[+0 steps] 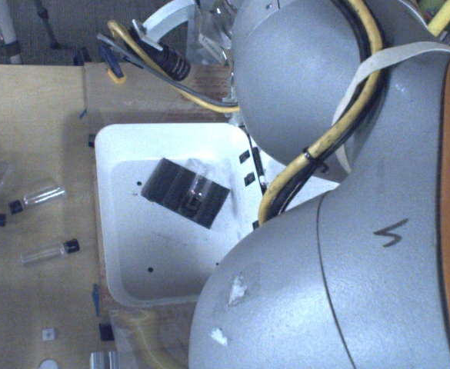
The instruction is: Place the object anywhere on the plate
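Observation:
A black rectangular plate [185, 192] lies tilted on the floor of the white bin [117, 206], in its far half. A small clear object [199, 187] rests on the plate's middle, and its shape is hard to make out. My grey arm [340, 206] covers the right side of the view and hides the bin's right part. Its wrist end, with what looks like the gripper [205, 33], sits above the bin's far edge, amid white and clear parts and yellow-black cables, well apart from the plate.
Several clear vials with black caps [46, 196] [51, 250] lie on the wooden bench left of the bin. A cable bundle [151, 56] stretches over the bench behind the bin. Small parts sit near the bottom left corner [101, 356].

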